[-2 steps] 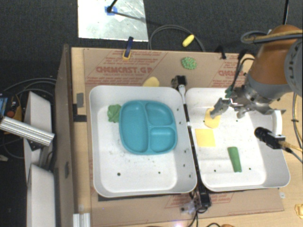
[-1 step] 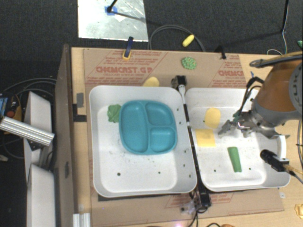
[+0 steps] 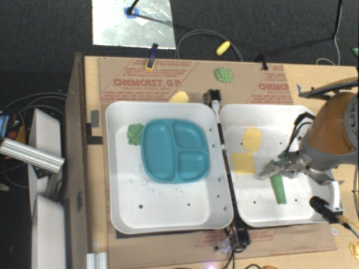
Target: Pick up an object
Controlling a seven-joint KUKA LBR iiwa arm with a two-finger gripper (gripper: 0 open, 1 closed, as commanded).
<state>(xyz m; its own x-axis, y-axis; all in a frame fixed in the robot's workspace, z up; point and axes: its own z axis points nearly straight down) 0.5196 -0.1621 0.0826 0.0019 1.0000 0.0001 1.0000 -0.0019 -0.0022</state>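
Two white bins (image 3: 120, 167) sit on a tan cardboard sheet (image 3: 247, 83) printed with red lettering. The left bin holds a teal divided plate (image 3: 175, 150) with a leafy green piece (image 3: 134, 133) at its edge. In the right bin lie a yellow oval piece (image 3: 252, 139), a pale yellow square slice (image 3: 243, 163) and a green stick (image 3: 278, 188). On the cardboard rest a dotted green round item (image 3: 224, 74) and a yellow lump (image 3: 179, 97). The arm (image 3: 336, 133) is grey with an orange band. The floor (image 3: 45, 32) is dark grey carpet, bearing a shiny silver sheet (image 3: 132, 15).
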